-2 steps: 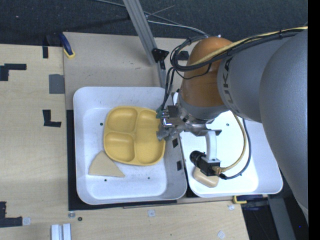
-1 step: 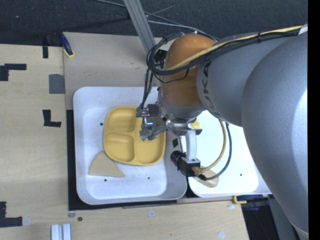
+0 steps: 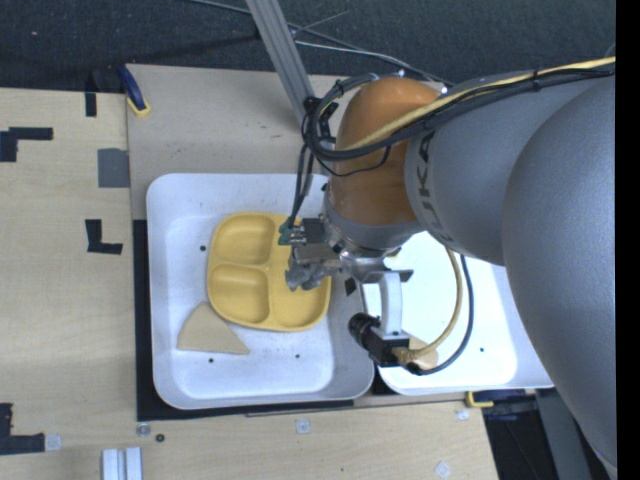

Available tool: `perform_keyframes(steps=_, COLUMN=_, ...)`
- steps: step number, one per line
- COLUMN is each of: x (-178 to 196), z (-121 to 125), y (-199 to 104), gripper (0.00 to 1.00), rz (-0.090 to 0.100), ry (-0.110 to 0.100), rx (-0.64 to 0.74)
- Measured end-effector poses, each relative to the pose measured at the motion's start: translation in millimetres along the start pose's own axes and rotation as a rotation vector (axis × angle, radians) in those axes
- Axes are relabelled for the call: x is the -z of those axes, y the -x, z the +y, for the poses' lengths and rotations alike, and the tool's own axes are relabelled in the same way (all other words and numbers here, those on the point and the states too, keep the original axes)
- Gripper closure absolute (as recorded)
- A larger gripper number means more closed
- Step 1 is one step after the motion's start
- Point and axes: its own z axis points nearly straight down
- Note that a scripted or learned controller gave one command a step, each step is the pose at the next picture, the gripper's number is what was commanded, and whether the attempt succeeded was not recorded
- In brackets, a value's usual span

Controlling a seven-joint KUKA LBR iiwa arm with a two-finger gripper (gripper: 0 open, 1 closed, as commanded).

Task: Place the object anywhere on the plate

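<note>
A yellow divided plate lies in the left white bin, with three compartments showing. A tan wedge-shaped object rests flat on the bin floor, touching the plate's lower left edge. My gripper hangs over the plate's right side, under the orange band of the arm. The wrist hides its fingertips from above, and nothing shows between them.
The right white bin lies mostly under the grey arm. A black cable loop and a yellow connector hang beside the wrist over the divide between the bins. A metal rod slants in from the top.
</note>
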Motion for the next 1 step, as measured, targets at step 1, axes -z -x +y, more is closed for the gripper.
perform_keyframes(steps=1, x=-0.4, z=0.6, y=0.1, gripper=0.00, rz=0.000, ry=0.000, rx=-0.001)
